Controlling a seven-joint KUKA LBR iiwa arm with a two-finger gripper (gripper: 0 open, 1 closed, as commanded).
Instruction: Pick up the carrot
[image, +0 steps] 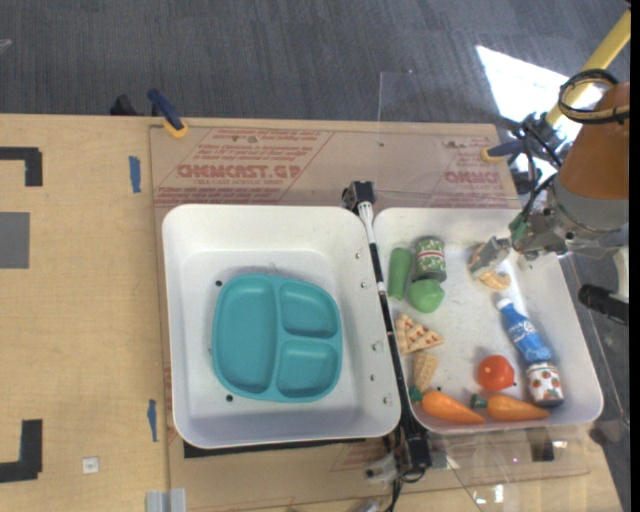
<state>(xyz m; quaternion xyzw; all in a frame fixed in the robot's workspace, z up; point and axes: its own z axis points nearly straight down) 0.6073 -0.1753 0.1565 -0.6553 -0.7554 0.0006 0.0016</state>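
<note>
orange carrot (451, 406), teal tray (277, 339), white bins (190, 250).

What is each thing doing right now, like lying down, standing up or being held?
Teal tray: flat in the left bin, nothing on it.
Carrots and: lying flat at the right bin's near edge, not held.
Tomato: sitting beside the carrots.
Blue tube: lying down.
Green can: lying on its side.
Gripper: over the right bin's far side.
</note>
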